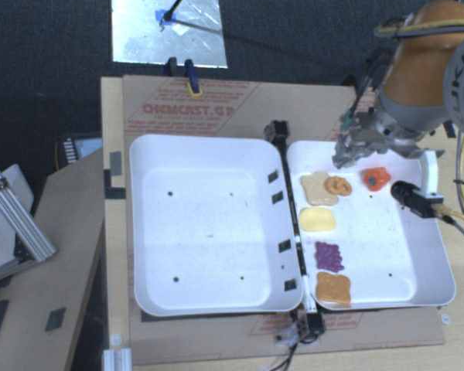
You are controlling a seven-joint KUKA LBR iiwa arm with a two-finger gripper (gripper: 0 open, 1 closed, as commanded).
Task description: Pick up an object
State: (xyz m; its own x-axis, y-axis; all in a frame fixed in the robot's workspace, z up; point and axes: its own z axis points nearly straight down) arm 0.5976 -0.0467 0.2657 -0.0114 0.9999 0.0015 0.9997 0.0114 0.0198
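Orange pretzel (pixel 339 185) sits at 12 o'clock of right bin (pixel 429 280), touching beige slice (pixel 317 189). You see gripper (pixel 346 156) hovering just above, likely lining up grasp; finger spread unclear.

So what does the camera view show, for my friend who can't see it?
A grey and orange robot arm's gripper hovers over the right bin, near toy food: an orange piece, a pretzel, pale bread, a yellow slice, purple grapes and toast. The left bin sits beside it.
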